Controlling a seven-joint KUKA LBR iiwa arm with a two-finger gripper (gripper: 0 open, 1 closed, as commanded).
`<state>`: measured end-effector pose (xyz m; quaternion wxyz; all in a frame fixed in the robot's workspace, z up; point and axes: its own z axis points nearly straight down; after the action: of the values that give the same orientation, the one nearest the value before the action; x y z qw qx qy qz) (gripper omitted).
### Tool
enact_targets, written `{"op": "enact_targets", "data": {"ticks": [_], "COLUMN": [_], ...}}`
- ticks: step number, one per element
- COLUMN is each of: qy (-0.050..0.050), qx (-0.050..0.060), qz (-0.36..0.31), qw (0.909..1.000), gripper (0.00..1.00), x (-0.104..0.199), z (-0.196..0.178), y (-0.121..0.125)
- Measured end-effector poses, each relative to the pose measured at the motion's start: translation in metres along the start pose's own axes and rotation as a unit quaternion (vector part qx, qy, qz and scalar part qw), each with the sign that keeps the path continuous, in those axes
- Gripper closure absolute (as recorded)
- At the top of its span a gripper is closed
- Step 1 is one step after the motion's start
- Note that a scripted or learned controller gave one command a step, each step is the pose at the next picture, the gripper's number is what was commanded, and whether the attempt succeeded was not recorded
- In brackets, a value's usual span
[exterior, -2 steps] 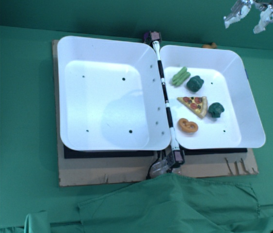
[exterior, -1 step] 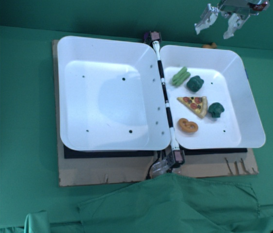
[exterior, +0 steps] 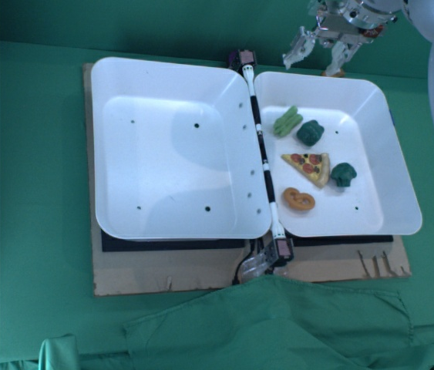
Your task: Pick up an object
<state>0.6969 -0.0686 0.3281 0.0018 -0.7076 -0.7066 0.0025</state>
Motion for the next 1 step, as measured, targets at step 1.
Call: {"op": "enact_targets", "data": {"ticks": [1], "qy": [-0.001], "qx": [-0.008], "qz": [0.001], "qw": [1.0000], "gripper": [1.00], "x": [-0.0008], "z": [-0.0219], "y": [0.0005]}}
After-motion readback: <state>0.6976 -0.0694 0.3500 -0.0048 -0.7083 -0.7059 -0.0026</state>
